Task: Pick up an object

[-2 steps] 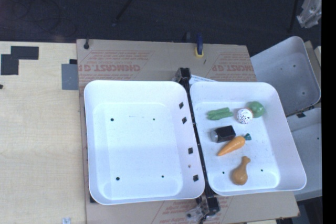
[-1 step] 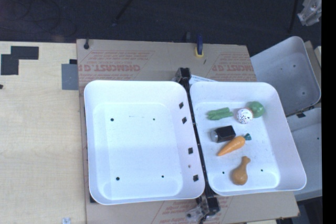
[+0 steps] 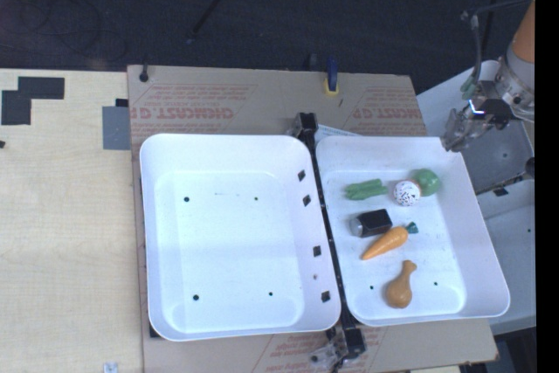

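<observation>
Jaws (image 3: pixel 458 135), state impossible to tell, hover off the right bin (image 3: pixel 489 275); carrot (image 3: pixel 385 243) and others unpicked.

Tool (image 3: pixel 460 128) at upper right, orange-banded wrist (image 3: pixel 524 35) above it

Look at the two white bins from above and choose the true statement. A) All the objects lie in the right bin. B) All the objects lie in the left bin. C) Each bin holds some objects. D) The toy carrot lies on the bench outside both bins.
A: the toy carrot, black box, speckled ball and drumstick toy all rest inside the right bin.
</observation>
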You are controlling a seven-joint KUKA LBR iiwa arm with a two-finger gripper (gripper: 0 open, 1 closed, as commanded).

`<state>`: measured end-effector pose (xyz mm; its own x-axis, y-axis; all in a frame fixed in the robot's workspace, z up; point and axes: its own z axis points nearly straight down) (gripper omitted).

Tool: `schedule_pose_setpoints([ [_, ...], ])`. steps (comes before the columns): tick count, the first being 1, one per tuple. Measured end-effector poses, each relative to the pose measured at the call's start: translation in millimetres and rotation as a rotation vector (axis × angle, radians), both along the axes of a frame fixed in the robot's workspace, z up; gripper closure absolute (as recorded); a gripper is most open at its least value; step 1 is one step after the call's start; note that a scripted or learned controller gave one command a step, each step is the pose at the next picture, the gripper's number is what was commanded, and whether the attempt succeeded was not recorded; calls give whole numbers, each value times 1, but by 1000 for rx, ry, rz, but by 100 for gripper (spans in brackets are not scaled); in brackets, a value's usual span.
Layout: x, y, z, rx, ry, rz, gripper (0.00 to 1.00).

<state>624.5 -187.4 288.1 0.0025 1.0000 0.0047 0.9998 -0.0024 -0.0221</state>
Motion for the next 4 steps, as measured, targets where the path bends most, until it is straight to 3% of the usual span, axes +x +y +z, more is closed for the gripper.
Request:
schedule_pose_setpoints([
  [1,-30,31,246,-9,-34,5,100],
  [2,-28,31,242,-4,-11,7,100],
  [4,-24,34,257,-3,1,19,100],
])
